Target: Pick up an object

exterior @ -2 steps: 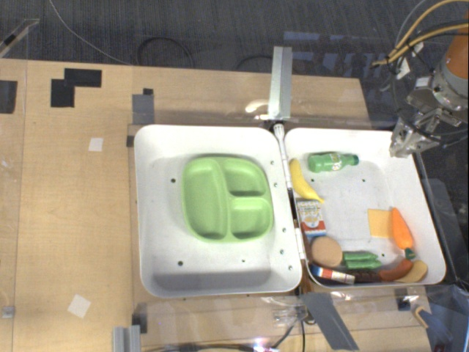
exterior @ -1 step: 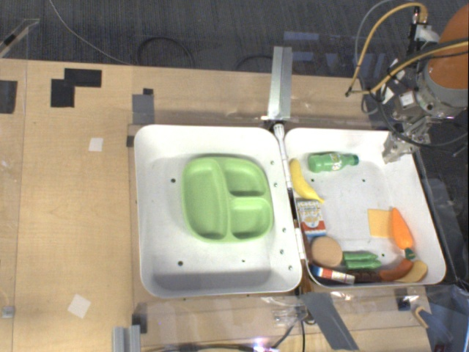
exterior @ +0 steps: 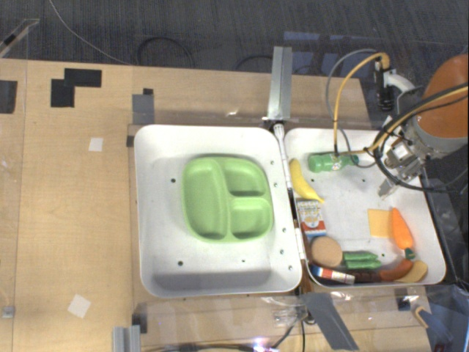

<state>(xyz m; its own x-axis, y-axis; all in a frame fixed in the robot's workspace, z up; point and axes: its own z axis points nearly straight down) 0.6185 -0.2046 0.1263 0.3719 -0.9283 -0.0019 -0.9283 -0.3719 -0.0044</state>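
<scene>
Claw (exterior: pixel 386 188) above right bin, grip state unclear | carrot (exterior: pixel 401 229) just below-right, long axis roughly pointing toward claw

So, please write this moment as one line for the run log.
arm: above right bin far corner | gripper: over bare floor, nothing between fingers | nearest: green bottle, carrot | left bin: green tray

— Bins? Two: left bin (exterior: pixel 157 270), right bin (exterior: pixel 432 233).
— Trays? One green tray (exterior: pixel 223 196).
— Bananas? One banana (exterior: pixel 300 182).
— Carrots? One carrot (exterior: pixel 401 229).
— Green bottles? One green bottle (exterior: pixel 326 162).
— Cartons? One small carton (exterior: pixel 311 217).
</scene>
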